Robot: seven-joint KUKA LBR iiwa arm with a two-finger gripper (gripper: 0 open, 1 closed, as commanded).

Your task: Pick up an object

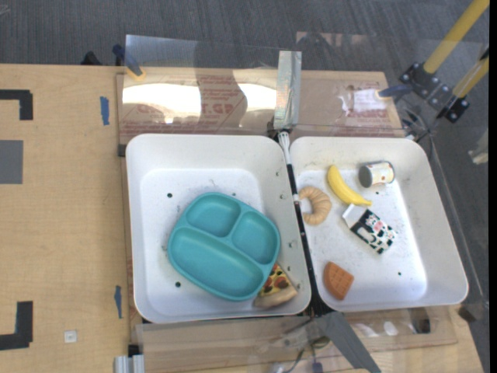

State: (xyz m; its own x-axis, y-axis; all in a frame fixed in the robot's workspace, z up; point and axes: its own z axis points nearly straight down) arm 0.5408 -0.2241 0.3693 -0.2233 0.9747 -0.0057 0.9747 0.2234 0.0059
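Note:
In the right bin [435, 231] lie a yellow banana [344, 186], a small cylinder-shaped cup [376, 174] on its side, a tan croissant-like ring [315, 205], a black-and-white cow-patterned carton [370, 230] and an orange biscuit-shaped piece [338, 280]. The left bin [155, 169] holds a teal divided plate [224, 244] with a pizza slice [275, 288] tucked at its lower right edge.
Clear plastic walls [233, 92] rise behind both bins. A yellow pole with black clamps [439, 61] stands at the upper right. The wooden bench [54, 208] stretches to the left of the bins.

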